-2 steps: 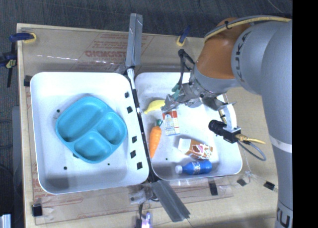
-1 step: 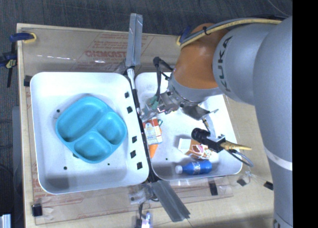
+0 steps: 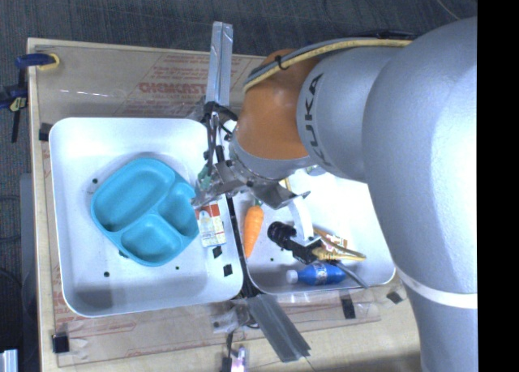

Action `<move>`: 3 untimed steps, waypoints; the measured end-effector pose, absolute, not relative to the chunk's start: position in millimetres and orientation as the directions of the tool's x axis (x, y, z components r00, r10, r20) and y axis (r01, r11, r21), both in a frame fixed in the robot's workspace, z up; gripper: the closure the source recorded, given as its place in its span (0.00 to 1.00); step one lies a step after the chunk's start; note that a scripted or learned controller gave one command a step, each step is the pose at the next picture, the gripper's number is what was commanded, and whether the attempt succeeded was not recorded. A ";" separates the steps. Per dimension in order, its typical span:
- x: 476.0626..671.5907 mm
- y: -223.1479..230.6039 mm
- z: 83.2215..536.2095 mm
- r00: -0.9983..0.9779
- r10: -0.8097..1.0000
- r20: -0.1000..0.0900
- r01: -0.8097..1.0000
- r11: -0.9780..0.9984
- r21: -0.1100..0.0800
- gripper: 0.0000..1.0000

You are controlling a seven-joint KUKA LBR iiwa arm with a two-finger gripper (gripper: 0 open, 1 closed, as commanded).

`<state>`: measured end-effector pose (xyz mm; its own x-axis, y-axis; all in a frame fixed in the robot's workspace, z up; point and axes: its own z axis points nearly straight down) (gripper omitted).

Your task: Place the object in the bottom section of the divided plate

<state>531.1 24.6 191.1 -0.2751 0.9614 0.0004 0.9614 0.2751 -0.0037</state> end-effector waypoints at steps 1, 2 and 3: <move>568.5 82.9 265.6 -0.318 0.948 0.000 0.948 0.318 -0.002 1.00; 591.0 123.8 199.8 -0.473 0.881 0.001 0.881 0.473 -0.005 1.00; 595.3 176.1 117.3 -0.631 0.776 -0.001 0.776 0.631 0.002 1.00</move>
<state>595.3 176.1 117.3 -0.6311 0.7757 -0.0013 0.7757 0.6311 0.0021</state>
